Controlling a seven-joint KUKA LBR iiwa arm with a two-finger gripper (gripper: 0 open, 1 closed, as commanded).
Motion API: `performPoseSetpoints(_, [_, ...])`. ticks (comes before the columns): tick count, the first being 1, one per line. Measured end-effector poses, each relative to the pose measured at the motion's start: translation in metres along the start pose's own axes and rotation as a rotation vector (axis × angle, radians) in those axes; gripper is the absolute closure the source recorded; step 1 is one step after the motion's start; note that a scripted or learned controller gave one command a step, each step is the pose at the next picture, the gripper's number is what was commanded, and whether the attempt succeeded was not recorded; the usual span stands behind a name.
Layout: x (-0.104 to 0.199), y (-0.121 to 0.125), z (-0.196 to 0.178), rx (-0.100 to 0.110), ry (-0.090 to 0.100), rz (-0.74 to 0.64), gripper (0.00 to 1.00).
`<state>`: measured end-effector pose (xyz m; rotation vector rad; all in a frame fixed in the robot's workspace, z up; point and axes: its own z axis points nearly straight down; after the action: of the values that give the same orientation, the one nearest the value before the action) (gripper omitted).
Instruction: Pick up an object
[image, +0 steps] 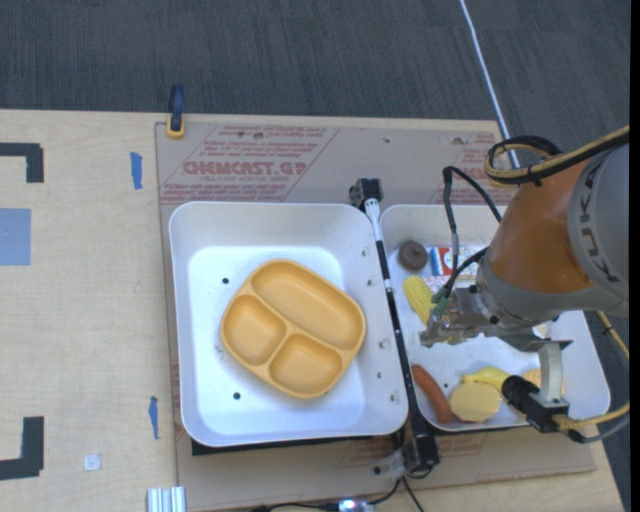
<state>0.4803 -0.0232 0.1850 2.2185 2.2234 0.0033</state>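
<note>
Gripper (452, 325) low inside the right bin (597, 385), hard to read.

It hung beside the corn (417, 296), finger state impossible to tell; carrot (432, 392) and yellow pieces (477, 396) lay at the bin's near edge, divided plate (292, 327) leftward.

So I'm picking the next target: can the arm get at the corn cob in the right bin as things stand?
Probably yes. The corn cob lies uncovered near the right bin's left wall, beside the gripper, with nothing on top of it; the wall may crowd the approach.
</note>
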Motion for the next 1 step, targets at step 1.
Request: performPoseSetpoints(1, [-0.0002,0.0015,-0.0101,-0.003,-0.001,-0.002,1.0])
